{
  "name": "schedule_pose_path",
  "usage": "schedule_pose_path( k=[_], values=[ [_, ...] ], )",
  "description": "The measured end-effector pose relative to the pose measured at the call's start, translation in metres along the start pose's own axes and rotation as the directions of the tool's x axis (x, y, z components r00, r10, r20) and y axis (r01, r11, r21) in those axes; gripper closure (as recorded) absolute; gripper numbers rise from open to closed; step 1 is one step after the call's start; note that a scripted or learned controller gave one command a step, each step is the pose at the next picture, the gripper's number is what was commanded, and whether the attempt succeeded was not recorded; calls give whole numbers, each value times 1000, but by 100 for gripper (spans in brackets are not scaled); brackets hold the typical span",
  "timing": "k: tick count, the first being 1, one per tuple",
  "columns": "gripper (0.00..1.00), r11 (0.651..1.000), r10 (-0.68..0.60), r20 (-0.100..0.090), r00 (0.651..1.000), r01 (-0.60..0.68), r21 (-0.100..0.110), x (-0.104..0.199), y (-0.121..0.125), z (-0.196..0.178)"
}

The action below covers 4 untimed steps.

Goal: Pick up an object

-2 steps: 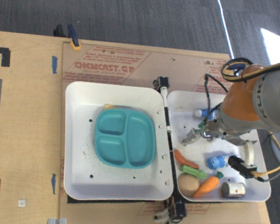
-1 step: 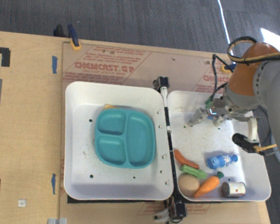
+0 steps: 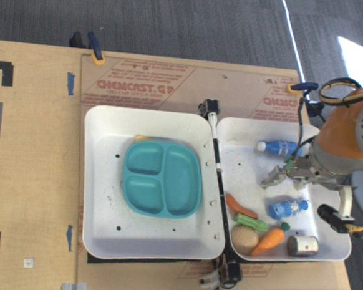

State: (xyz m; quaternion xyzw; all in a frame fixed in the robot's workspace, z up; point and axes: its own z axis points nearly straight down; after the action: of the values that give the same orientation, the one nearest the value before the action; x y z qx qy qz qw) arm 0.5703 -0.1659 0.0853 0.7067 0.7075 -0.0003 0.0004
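- Your two-finger metal gripper [image 3: 274,177] hangs over the right white bin [image 3: 244,140], its grey fingers [image 3: 270,179] spread apart with nothing between them; it hovers over bare bin floor.
- Grey arm with orange band [image 3: 342,132] enters from your right, above the bin's far right corner.
- Small clear plastic bottle with blue label [image 3: 277,147]: lying on its side just behind the gripper, near the bin's back wall.
- Second small blue-tinted bottle [image 3: 287,208]: lying just in front of the gripper, apart from it.
- Orange-red chilli-shaped toy [image 3: 240,206] and green pod-shaped toy [image 3: 252,223]: near the bin's left wall, touching each other.
- Tan round potato-like toy [image 3: 244,238], orange carrot toy [image 3: 270,239] and short brown-and-white can [image 3: 302,245]: in a row along the front wall.
- Left white bin [image 3: 98,166]: you find a teal three-compartment plastic plate [image 3: 162,178] lying flat at its middle.
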Motion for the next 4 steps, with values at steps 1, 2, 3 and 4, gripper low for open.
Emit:
schedule_pose_path(
  k=[1,2,3,4],
  values=[
    [0,999,21,-9,1000,-20,38,-3,89,3],
    [0,993,-113,-15,993,114,35,-13,90,3],
    [0,998,60,-1,998,-60,19,13,92,-20],
    [0,985,169,-19,985,-169,17,-43,96,-19]
  ],
)
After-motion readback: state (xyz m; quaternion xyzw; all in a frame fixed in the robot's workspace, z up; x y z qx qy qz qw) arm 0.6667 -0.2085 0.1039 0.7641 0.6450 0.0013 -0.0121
